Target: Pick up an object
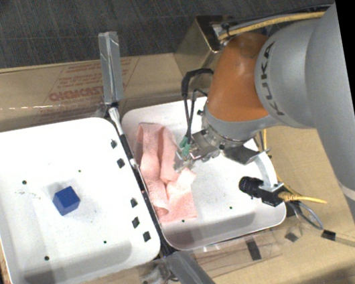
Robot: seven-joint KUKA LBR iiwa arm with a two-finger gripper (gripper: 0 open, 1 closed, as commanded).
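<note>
A crumpled pink cloth [161, 171] lies along the left side of the right bin [225, 221]. A small blue cube [66, 200] sits in the left bin [4, 161], left of its middle. My gripper [187, 156] hangs over the right bin, its tip at the cloth's right edge and touching or just above it. The wrist hides much of the fingers.
A metal divider bar [110, 68] runs between the two bins at the back. Cardboard [32, 89] lies under and behind the bins. The arm's bulk covers the right bin's back right part.
</note>
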